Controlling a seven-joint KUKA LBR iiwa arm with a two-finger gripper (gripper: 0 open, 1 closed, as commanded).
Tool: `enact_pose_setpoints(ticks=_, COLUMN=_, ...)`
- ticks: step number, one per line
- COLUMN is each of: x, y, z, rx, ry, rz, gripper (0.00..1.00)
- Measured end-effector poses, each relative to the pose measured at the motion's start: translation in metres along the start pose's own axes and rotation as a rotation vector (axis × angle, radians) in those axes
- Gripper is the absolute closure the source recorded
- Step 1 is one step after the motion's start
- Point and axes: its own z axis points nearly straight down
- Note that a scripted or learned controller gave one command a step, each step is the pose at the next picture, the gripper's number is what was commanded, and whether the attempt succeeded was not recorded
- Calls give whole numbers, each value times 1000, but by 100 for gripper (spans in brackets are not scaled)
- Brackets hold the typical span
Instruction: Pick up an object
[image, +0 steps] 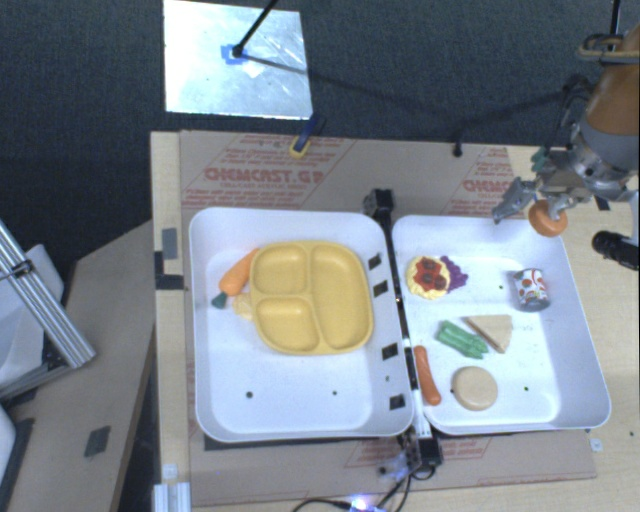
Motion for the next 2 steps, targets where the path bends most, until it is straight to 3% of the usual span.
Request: enact_pose_setpoints(ticks=2, x=0, y=-6, z=104, rx=1, ry=0, rz=3, gripper=0)
